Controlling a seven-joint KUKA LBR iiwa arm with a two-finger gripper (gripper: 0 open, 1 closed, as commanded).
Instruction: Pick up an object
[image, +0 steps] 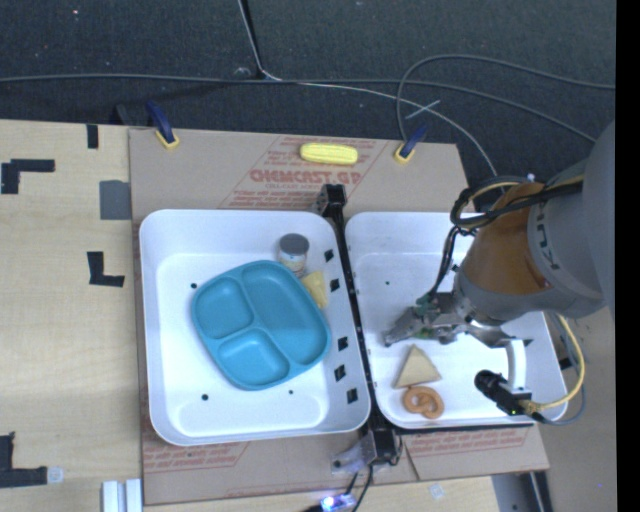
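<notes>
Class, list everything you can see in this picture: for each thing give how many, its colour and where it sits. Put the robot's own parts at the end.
Bins: two, white, side by side on the bench.
Divided plate: one, blue, middle of left bin.
Small jar: one, grey-lidded, left bin, behind the plate.
Yellow piece: one, pale yellow, at the plate's right edge.
Wedge: one, tan, right bin, front.
Pretzel: one, orange-brown, right bin, in front of the wedge.
Yellow object: one, yellow, on cardboard behind the bins.
Clamps: two, blue and yellow, cardboard's back edge.
Arm: one, grey with orange band, over right bin.
Pincer: one, dark, just behind the wedge.
</notes>
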